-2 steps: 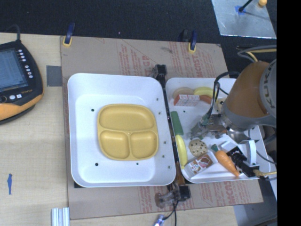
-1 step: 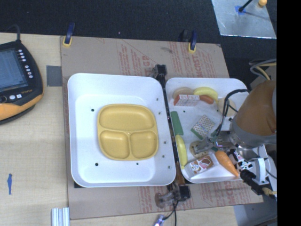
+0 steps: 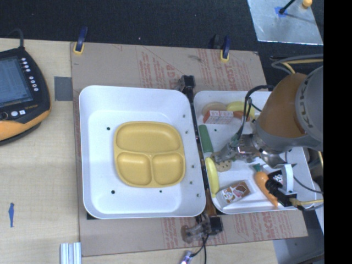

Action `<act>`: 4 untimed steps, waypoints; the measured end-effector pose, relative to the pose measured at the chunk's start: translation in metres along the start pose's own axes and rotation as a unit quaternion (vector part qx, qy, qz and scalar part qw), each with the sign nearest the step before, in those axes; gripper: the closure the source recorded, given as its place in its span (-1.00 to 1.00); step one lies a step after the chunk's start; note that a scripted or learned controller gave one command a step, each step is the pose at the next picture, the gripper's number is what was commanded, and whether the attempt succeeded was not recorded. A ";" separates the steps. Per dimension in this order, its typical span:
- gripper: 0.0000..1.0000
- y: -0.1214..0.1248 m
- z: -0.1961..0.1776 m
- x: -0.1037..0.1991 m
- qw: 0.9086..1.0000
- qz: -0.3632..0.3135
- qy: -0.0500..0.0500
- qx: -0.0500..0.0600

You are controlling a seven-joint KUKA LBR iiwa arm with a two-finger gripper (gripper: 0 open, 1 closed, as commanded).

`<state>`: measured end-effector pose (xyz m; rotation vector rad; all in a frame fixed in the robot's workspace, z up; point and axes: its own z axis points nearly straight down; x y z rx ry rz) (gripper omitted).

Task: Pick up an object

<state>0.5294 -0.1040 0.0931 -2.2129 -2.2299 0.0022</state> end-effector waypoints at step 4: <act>-1.00 0.108 0.001 -0.109 1.000 0.002 0.001 0.000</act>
